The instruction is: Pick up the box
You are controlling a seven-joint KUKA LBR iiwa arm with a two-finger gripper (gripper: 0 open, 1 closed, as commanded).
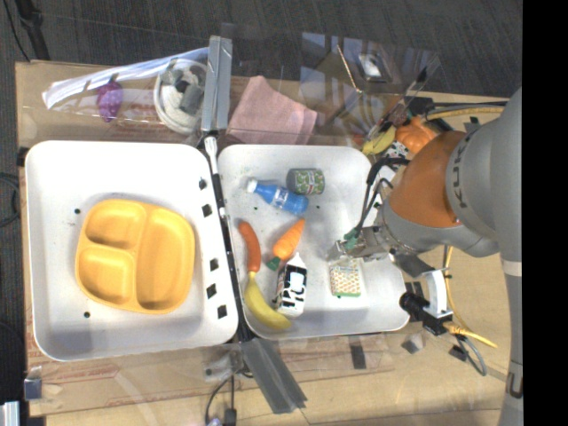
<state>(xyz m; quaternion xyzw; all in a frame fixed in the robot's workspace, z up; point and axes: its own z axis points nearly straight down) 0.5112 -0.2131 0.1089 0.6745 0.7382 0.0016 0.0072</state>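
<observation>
A small flat box [346,280] with a dotted pale top and a green edge lies in the right bin [383,313], near its front right. My gripper [356,247] hangs just behind the box, at its far edge, under the grey and orange wrist. It is too dark and small to show how it stands against the box. A black and white carton [293,287] lies a little to the left of the box.
The right bin also holds a blue bottle [278,196], a green can [306,181], a carrot [288,238], a red sausage-like piece [251,245] and a banana [262,304]. A yellow divided tray [135,254] sits in the left bin [53,327].
</observation>
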